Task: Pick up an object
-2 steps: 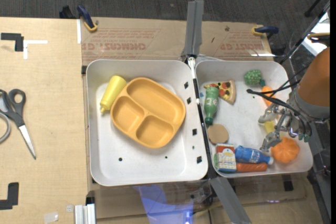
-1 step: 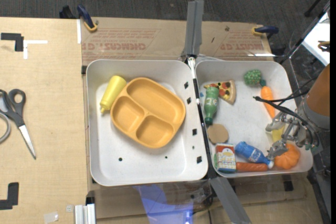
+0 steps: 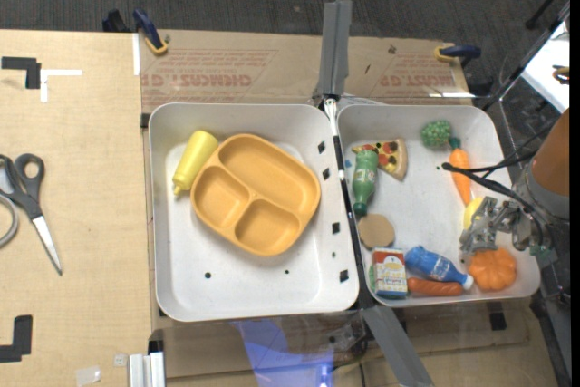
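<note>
My gripper (image 3: 478,234) hangs low over the right side of the right bin (image 3: 412,115), coming in from the right edge. A yellow piece (image 3: 471,210) lies just above it and touches it on the left. An orange pumpkin (image 3: 493,269) sits right below it. A carrot (image 3: 461,174) lies further up, with a green broccoli (image 3: 437,133) beyond. A blue bottle (image 3: 437,266) and a red sausage (image 3: 432,288) lie to the lower left of the gripper. Nothing shows clearly held in it.
The right bin also holds a pizza slice (image 3: 391,156), a green bottle (image 3: 364,180), a brown cookie (image 3: 377,230) and a small carton (image 3: 389,274). The left bin (image 3: 168,285) holds an orange divided plate (image 3: 255,192) and a yellow bottle (image 3: 193,160). Scissors (image 3: 33,201) lie on the bench at left.
</note>
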`<state>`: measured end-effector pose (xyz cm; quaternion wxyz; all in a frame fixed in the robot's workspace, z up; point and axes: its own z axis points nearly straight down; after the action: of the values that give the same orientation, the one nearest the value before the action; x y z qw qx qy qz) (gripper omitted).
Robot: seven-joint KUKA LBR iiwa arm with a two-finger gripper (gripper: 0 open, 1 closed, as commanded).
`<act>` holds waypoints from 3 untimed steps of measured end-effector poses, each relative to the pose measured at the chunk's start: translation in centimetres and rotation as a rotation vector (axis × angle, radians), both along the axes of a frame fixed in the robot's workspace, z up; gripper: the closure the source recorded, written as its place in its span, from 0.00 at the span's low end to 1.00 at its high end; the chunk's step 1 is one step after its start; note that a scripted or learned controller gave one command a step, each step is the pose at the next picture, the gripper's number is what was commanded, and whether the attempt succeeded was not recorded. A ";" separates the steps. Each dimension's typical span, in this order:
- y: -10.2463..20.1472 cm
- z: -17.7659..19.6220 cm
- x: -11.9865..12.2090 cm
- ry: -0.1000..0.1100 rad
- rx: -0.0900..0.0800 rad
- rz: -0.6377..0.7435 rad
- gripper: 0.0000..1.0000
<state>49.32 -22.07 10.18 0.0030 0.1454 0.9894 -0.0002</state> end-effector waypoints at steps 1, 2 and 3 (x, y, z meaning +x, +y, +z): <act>0.0 0.0 0.0 0.000 0.001 0.000 0.00; -0.1 -0.7 -1.2 -0.005 -0.002 0.021 0.00; 0.0 -0.7 -1.1 -0.007 -0.003 0.079 0.00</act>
<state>48.24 -22.11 9.48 0.0067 0.1061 0.9943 -0.0010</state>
